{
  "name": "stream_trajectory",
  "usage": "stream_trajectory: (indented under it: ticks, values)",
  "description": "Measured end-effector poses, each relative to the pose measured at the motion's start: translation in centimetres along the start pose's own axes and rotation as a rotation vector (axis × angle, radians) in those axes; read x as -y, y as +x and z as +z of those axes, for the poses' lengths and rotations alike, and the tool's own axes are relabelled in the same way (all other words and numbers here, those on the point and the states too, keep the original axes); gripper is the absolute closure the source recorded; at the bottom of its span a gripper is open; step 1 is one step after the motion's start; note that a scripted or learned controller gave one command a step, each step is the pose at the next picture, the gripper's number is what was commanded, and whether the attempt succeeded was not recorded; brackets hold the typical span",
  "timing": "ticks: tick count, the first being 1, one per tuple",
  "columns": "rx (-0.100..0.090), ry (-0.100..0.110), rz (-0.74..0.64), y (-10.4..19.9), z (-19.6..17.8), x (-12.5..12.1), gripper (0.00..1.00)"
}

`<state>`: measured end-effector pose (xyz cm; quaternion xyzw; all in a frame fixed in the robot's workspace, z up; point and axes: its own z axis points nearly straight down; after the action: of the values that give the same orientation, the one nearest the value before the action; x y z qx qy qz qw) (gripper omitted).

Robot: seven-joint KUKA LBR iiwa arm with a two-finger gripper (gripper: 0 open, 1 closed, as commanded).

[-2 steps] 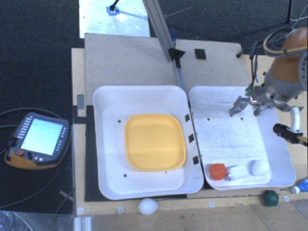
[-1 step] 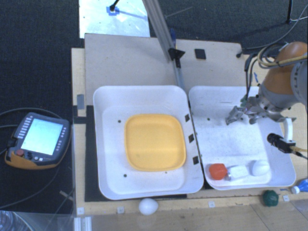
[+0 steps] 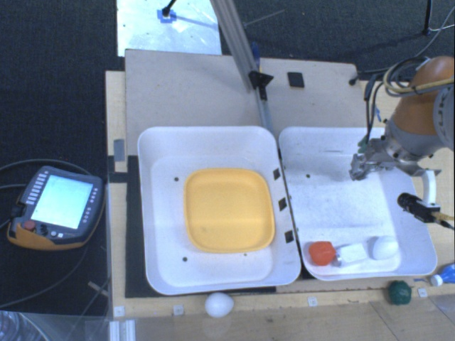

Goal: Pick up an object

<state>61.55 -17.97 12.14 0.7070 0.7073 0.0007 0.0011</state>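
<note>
**Inspector A:** Object for pickup: none is in the claw (image 3: 357,168). The claw hangs over the upper part of the right bin (image 3: 334,148), over bare floor. Whether it is open or closed I cannot tell at this angle.

**Inspector B:** Candidates, working outward from the claw?

**Inspector A:** Three, along the right bin's near wall, well apart from the claw: an orange-red item (image 3: 321,253), a small white block (image 3: 351,253) just beside it, and a white ball (image 3: 384,248). The left bin (image 3: 160,190) carries a yellow plate (image 3: 229,209). Outside the bins, on the desk (image 3: 178,84) edge: a white egg-shaped item (image 3: 219,305) and a dark green ball (image 3: 399,293).

**Inspector B:** Step in hand?

**Inspector A:** In my judgement, the approach; no grasp made. The next move calls for travel toward the near wall, centring over one item, then descent. The three lie close together and against the wall, so a fouled grip is the risk.
</note>
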Motion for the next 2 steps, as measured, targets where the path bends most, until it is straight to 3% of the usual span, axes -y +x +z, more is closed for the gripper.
stream_trajectory:
  ticks: [2]
  values:
    - [0.000,-0.002,0.000,0.2,-9.5,0.4,1.00]
